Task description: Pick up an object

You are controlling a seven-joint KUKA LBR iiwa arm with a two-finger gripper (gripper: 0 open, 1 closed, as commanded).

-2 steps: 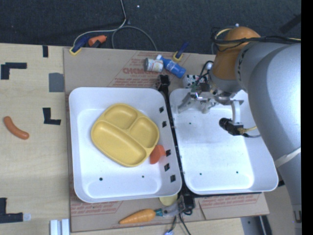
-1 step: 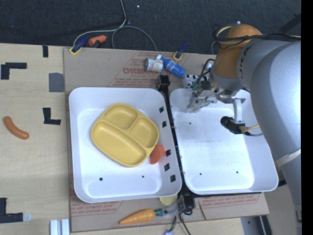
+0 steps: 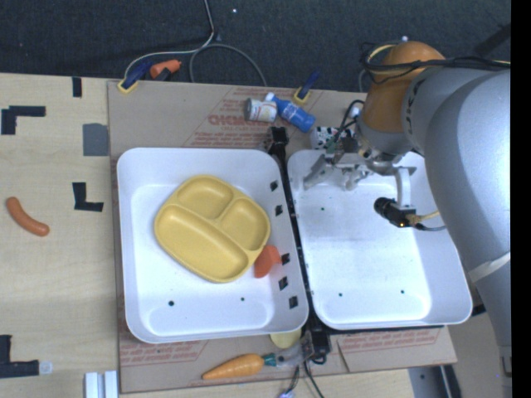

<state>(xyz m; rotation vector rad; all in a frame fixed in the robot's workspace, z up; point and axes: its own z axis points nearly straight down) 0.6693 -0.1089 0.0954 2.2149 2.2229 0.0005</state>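
Observation:
A yellow divided plate (image 3: 211, 226) lies in the left bin (image 3: 137, 247), turned at an angle. A small orange-red piece (image 3: 266, 261) rests against the plate's right edge, close to the wall between the bins. My gripper (image 3: 330, 175) hangs over the far left corner of the right bin (image 3: 373, 280), fingers spread apart with nothing between them. It is well away from the plate and the orange-red piece, across the dividing wall.
Outside the bins lie a toy carrot (image 3: 235, 366) on the front cardboard, a sausage (image 3: 27, 216) at the far left, and a blue and white bottle (image 3: 278, 110) behind the bins. The grey arm (image 3: 473, 164) covers the right bin's right side.

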